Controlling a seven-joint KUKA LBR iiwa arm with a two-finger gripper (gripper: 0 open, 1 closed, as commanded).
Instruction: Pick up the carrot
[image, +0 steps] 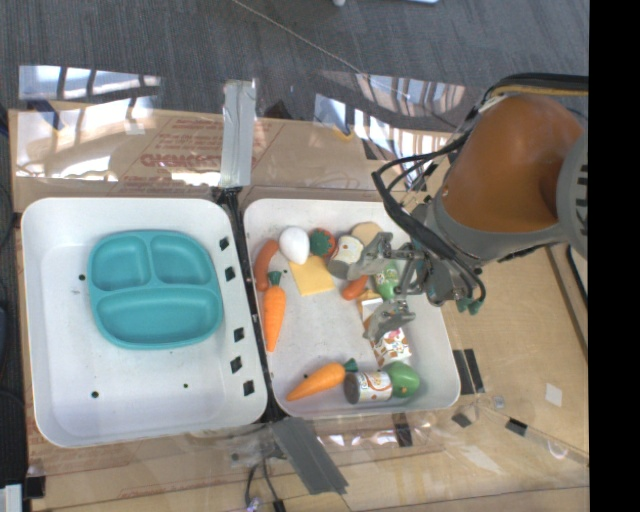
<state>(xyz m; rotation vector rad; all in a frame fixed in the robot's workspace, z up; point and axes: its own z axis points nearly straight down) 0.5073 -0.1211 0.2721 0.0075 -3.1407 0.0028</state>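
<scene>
- The grey arm (520, 170) with its orange band reaches in from the right, above the right bin's far right side;
- the left bin (50, 330) holds a teal divided plate (153, 288), lying flat in its upper middle;
- the right bin (325, 340) holds a clutter of toy foods;
- the gripper (393, 285) hangs over the right part of that bin, amid small items; whether it is spread or pressed together cannot be told;
- one carrot (273, 312) lies lengthwise beside the bin's left wall, green top upward; it is well apart from the gripper;
- a second carrot (318, 381) lies near the bottom edge, touching a small can (370, 387);
- a yellow cheese wedge (312, 276) sits just below a white egg (294, 244).
</scene>
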